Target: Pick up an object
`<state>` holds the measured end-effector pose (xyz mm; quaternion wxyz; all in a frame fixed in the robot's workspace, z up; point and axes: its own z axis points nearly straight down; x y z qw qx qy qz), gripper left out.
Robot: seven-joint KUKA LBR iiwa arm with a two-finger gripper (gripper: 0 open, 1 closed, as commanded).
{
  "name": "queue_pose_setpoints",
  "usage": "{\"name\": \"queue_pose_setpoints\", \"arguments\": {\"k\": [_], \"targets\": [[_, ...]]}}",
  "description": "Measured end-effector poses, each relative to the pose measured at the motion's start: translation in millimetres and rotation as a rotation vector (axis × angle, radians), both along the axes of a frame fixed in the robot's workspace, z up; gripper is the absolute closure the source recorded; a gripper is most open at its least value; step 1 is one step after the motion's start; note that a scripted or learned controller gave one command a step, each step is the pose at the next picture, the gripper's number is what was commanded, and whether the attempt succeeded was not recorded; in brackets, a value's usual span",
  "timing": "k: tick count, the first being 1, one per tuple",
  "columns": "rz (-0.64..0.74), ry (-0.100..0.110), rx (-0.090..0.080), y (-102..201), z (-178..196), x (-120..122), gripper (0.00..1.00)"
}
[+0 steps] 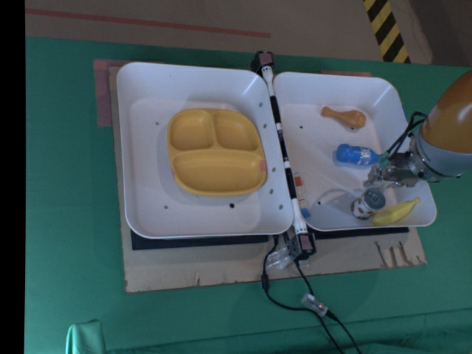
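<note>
Approach step, I judge: end effector (374, 195) hangs at the right bin's (324, 87) four o'clock above a small round can (362, 207), banana (395, 212) beside it; grip state unreadable. Next: descend squarely.

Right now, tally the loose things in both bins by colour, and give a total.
Yellow: 2, divided plate, banana
Orange-brown: 1, drumstick-shaped toy
Blue: 1, bottle
White and dark: 1, small round object
Total: 5
</note>
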<state>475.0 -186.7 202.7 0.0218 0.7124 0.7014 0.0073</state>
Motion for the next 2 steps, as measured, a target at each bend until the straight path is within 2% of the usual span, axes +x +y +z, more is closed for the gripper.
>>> {"name": "queue_pose_setpoints", "arguments": {"k": [1,2], "targets": [[0.010,0.029,0.013,-2.1,30.0,113.9,1.00],[0.009,0.030,0.012,-2.4,29.9,113.7,0.00]]}}
